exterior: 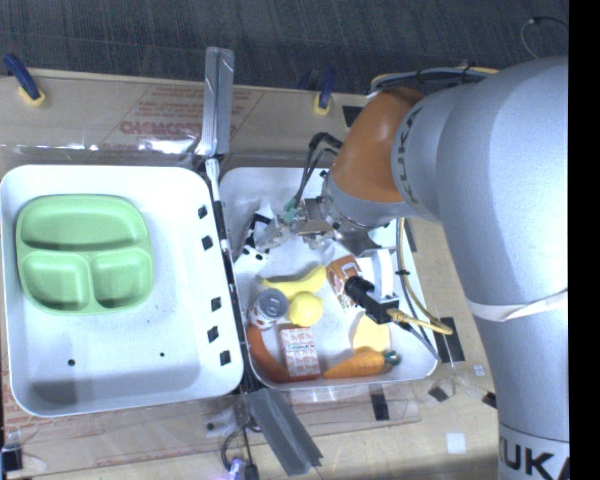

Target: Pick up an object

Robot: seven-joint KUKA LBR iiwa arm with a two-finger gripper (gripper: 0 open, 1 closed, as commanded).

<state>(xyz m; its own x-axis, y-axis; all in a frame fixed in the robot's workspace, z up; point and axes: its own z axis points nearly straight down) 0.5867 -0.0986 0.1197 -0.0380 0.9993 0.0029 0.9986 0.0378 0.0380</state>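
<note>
Left bin [40, 373]: holds one green divided tray [83, 250], lying flat toward the far-left corner. No other item is seen in it.

Right bin [242, 193], just right of the left bin across the shared divider: holds the pile of candidates. Nearest the divider are a small can [270, 306], a yellow banana [298, 280] and a yellow ball [305, 310]. Toward the near wall lie a carton with a red-and-white label [299, 353] and an orange carrot [358, 365]. The label's print is too small to read.

Tool [270, 233]: low in the far part of the right bin, just beyond the banana. Whether it is released or clenched cannot be determined; nothing is seen held.

Step judged: reaching in, before any grasp. The next move calls for settling over one item and securing it before lifting.

Writing: reversed red print on the desk [100, 118] beyond the left bin, illegible; "KU" on the arm base [530, 453].
</note>
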